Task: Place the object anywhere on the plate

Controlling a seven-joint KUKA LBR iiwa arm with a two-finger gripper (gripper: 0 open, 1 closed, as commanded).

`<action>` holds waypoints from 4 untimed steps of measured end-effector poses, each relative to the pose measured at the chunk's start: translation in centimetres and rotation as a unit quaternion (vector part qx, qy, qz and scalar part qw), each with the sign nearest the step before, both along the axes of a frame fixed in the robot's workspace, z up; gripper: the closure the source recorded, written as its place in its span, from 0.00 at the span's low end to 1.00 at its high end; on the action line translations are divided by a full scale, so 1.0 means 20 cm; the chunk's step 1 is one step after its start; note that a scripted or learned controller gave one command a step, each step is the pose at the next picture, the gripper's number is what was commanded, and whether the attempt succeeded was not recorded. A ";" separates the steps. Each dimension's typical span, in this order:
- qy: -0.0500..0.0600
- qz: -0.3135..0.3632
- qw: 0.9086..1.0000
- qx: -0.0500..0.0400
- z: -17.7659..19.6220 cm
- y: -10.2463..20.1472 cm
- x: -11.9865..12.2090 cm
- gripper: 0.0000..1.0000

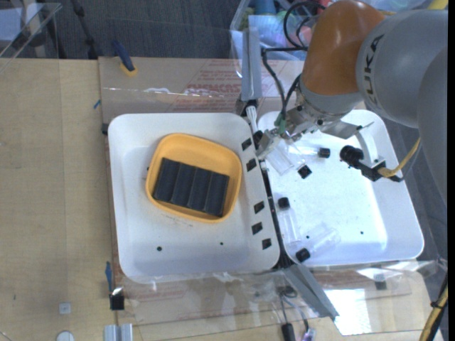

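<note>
The wooden bench bears two shallow white bins set side by side, touching along a middle seam. The left bin lies well to the left of the gripper. The right bin sits beneath the gripper, spreading right and toward the bench's near edge.

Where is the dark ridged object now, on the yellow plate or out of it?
On it. The dark ridged object lies flat inside the yellow plate, in the left bin.
</note>
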State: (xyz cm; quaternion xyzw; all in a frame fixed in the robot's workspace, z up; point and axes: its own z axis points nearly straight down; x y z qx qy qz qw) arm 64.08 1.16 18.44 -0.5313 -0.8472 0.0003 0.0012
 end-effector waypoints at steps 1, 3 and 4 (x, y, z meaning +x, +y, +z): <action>0.000 0.052 0.999 0.000 0.00 0.00 -0.09 1.00; -0.003 0.136 0.991 0.000 0.00 0.05 -0.06 1.00; -0.001 0.187 0.982 0.000 0.00 0.20 -0.15 1.00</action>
